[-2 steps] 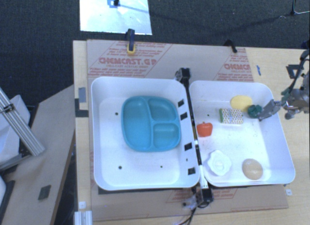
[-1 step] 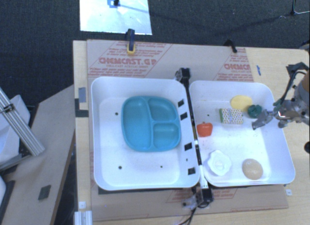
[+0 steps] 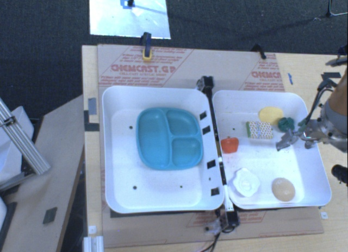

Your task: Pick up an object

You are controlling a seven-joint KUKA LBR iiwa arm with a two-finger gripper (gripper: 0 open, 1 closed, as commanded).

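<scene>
Nearest the lens, right bin (image 3: 318, 191): white crumpled piece (image 3: 246, 182) and tan egg-shaped object (image 3: 283, 189) along the front wall, small red-orange item (image 3: 230, 144) by the divider, patterned sponge-like block (image 3: 260, 130), yellow lump (image 3: 270, 114) and dark green piece (image 3: 286, 123) toward the back. Gripper (image 3: 292, 139) hangs low just right of the green piece, nothing visibly between its fingers; whether they're spread or closed, can't tell. Left bin (image 3: 117, 188) holds a blue divided plate (image 3: 169, 138).

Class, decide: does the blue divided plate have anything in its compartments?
Empty. All three compartments of the blue divided plate show bare blue in the left bin.
</scene>
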